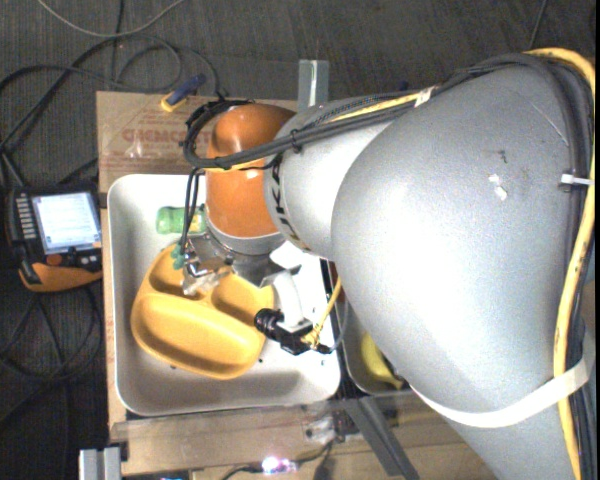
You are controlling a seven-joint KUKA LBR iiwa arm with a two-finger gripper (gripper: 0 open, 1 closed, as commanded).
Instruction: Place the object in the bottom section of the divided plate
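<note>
Your likely object, a small green piece (169, 218), lies in the upper left part of the left shallow white bin (126, 268), close to its far wall; the arm covers its right side, so you cannot make out its shape. It sits just beyond the yellow plastic divided plate (195, 333), outside every section, and whether it touches the plate's rim is unclear. The plate fills most of the bin's floor, with a raised ridge between its sections.

The gripper (193, 280) hangs over the plate's upper section, below the grey arm's orange band (242, 183). You cannot tell whether it is spread or pressed together, and nothing shows in its grasp. A black connector (283, 332) juts from the wrist above the plate's right edge.

In the right white bin a yellow item (376, 366) peeks out beneath the arm. Left of the bench, a handheld screen unit (63, 223) rests on the dark floor among cables
</note>
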